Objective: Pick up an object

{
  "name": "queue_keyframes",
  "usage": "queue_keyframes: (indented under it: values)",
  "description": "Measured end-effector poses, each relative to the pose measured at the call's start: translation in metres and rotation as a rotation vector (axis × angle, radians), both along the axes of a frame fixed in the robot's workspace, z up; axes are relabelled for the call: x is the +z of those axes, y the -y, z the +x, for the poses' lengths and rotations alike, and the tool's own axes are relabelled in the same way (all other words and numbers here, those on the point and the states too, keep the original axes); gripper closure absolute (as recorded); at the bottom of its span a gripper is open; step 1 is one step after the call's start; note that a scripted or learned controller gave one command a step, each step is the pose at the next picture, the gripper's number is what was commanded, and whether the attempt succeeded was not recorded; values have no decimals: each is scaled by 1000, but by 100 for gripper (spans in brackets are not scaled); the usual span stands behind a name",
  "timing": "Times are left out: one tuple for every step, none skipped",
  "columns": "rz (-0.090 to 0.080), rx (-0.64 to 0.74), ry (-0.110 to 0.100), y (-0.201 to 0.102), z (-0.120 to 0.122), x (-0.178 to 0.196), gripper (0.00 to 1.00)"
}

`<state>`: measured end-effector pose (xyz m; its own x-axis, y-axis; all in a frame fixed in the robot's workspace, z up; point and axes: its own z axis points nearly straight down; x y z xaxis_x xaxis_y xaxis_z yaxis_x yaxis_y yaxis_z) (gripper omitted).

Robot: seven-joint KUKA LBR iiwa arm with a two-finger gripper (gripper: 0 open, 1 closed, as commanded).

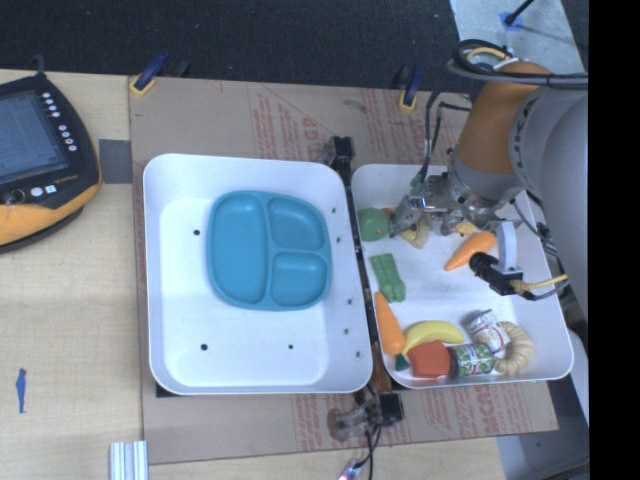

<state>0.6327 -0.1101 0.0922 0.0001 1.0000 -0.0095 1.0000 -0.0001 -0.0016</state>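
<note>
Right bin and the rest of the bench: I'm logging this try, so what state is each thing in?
Gripper: low in right bin, nothing seen held.
Blue divided plate: flat in left bin.
Banana: lying on its side.
Can: lying down.
Carrot: lying at the bin's left wall.

The end effector sits low in the right bin, and whether anything lies between its fingers is too small to tell. A tan object beneath it is partly covered. The picture's left edge crops the orange-cased pendant.
</note>
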Motion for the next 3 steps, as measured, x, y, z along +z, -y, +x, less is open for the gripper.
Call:
queue_keyframes:
  values:
    - [5, 4, -6, -2, 0, 11, 100]
    - [9, 4, 1, -9, -15, 116, 100]
    - [10, 4, -1, -9, -16, 115, 0]
